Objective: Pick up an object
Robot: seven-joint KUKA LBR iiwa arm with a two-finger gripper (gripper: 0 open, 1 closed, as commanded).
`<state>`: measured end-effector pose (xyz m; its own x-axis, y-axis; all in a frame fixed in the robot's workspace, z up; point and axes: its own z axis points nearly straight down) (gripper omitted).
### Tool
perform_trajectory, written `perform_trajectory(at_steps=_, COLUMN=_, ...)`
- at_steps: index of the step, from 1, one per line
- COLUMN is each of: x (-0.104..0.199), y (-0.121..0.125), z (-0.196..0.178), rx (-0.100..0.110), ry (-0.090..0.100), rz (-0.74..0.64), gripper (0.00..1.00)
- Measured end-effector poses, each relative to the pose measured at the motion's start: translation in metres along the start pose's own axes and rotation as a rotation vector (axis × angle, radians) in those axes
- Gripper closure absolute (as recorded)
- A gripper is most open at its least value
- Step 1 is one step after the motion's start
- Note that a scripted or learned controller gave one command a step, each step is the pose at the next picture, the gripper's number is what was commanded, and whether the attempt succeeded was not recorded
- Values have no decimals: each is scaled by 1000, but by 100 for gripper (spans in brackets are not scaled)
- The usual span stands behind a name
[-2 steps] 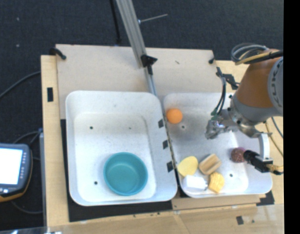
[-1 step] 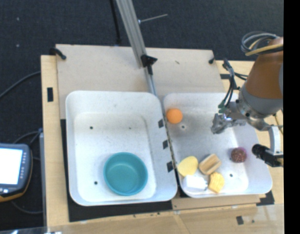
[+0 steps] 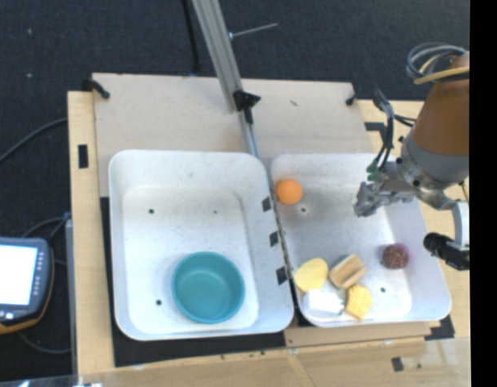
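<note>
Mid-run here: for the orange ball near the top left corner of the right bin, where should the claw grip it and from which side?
Grip the orange ball across its widest middle, coming straight down from above. It is round, so any grip line works, but the right bin's left wall sits close beside it, so set the fingers along that wall rather than across. The claw hovers to its right, with open floor between them.

An orange ball [image 3: 289, 192] sits near the upper left corner of the right bin. A dark red, bumpy ball [image 3: 395, 255], possibly a berry, lies toward the right side. Clustered at the bottom edge are a yellow lump [image 3: 311, 274], a tan block [image 3: 347, 271], a white piece [image 3: 323, 302] and a yellow textured piece [image 3: 360, 301]. A teal bowl [image 3: 207, 287] sits upright in the left bin.
</note>
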<state>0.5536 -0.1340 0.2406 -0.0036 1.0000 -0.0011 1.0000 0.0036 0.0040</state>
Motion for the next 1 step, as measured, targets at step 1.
perform_trajectory(at_steps=1, x=52, y=4, z=-3, rx=3, ry=3, rz=-4, gripper=100)
